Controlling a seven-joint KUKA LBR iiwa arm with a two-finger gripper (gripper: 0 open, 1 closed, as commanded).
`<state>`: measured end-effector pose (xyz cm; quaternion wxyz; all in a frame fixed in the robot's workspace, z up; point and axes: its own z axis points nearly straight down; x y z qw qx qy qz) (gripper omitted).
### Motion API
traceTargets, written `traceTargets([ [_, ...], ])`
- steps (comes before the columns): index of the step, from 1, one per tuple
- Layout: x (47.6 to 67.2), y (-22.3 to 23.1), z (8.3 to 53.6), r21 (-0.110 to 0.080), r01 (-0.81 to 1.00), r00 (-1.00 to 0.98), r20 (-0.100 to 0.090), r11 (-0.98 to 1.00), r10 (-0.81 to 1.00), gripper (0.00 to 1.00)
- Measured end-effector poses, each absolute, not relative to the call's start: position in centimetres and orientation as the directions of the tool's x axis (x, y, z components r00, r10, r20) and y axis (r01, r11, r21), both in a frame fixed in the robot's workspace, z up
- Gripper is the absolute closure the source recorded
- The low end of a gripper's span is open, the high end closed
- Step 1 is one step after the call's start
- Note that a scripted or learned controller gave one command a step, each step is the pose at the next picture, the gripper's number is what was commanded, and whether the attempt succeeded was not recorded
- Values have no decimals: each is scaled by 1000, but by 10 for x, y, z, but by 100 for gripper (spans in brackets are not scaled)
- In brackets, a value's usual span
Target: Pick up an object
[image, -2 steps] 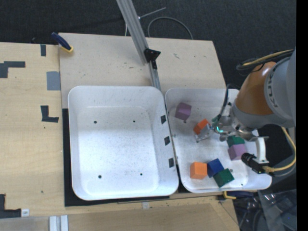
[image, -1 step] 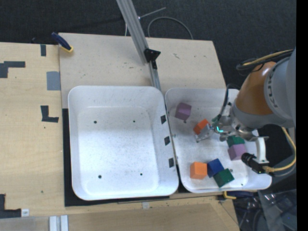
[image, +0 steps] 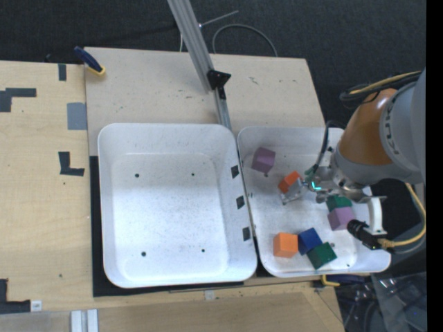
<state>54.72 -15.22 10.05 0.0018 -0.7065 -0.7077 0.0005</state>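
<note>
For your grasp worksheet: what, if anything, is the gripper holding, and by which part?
It cannot be told. The gripper sits right at a small orange-red block in the right bin.

Counts, placed from the pincer [image: 296, 192]:

- Bins: 2. The right bin [image: 277, 138] sits under the pincer, the left bin [image: 114, 144] is well off to its left.
- Blocks: 7, all in the right bin.
- Purple: 2, with one purple block [image: 263, 160] up-left of the pincer and a second purple block [image: 340, 218] to its lower right.
- Orange: 2. A small orange block [image: 289, 181] sits right at the pincer, a bigger orange block [image: 285, 244] below it.
- Green: 2. One green block [image: 338, 202] is just right of the pincer, a darker green block [image: 322, 255] is below and right.
- Blue: 1 blue block [image: 309, 239], below the pincer, between the bigger orange and the darker green.
- Arms: 1. Pincers: 1.
</note>
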Motion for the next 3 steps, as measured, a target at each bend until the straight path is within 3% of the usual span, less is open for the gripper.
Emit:
traceTargets([
  [1,547,-152,101,-3,1000,-2,2,2,1000,0],
  [2,655,-117,90,-87,996,-11,-5,10,1000,0],
  [3,605,-133,91,-7,1000,3,-2,-3,1000,0],
])
